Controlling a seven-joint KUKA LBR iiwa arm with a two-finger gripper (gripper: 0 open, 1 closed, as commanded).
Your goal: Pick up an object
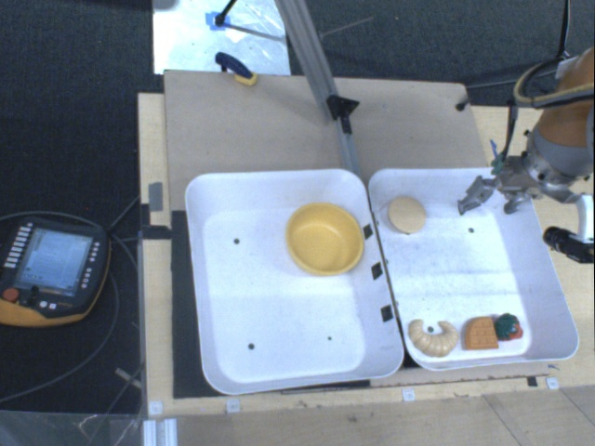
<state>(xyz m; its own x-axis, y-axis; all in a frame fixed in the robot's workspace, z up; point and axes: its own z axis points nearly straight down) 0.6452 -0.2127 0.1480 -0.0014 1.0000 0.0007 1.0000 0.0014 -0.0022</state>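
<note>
My gripper [491, 201] hangs over the far right part of the right bin [539, 277], fingers spread open with nothing between them. A round beige disc [406, 215] lies at that bin's far left, to the left of the gripper and apart from it. Along the bin's near edge sit a pale curled croissant-like piece [433, 337], an orange square block [481, 334] and a small green and red item [508, 325]. A yellow bowl [323, 238] stands upright in the left bin [223, 342], near its far right corner.
A grey pole [316, 59] slants across the brown board behind the bins. A pendant with a screen [46, 268] lies on the floor at the left. A yellow and blue clamp [235, 68] sits at the board's far edge.
</note>
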